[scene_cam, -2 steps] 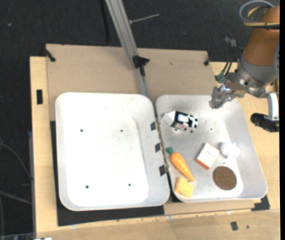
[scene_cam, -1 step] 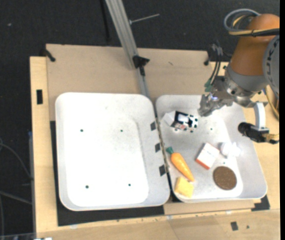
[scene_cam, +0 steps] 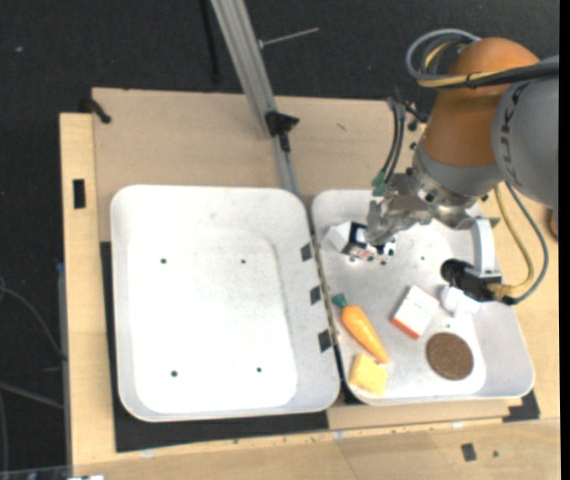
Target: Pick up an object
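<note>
On the tan bench, two white bins: left bin, right bin with carrot, yellow block, brown disc. Gripper low over right bin's far-left corner; its state I can't tell. Dark floor around.

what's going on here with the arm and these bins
A KUKA arm reaches in from the right, its end effector lowered into the upper left part of the right bin, over a small blue, white and black object. Whether it has hold of that object cannot be told. Toward the front of the same bin lie a toy carrot, a yellow block, a white and orange box and a brown disc. The left bin sits alongside it.
</note>
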Robot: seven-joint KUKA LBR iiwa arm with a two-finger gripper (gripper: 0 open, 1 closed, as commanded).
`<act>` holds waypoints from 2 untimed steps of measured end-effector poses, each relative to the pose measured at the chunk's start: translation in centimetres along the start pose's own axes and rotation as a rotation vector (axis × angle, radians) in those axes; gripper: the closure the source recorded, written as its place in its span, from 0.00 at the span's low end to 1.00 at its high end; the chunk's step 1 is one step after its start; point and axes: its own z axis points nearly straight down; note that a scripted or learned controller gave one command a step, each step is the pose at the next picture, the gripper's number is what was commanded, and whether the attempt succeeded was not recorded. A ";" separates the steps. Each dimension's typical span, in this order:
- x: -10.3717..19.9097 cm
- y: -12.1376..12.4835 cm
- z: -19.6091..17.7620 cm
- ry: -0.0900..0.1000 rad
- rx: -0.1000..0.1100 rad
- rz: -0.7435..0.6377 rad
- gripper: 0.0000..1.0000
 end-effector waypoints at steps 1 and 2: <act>4.8 -2.5 -1.4 0.001 -0.001 -0.001 1.00; 9.7 -4.6 -2.7 0.001 -0.001 -0.001 1.00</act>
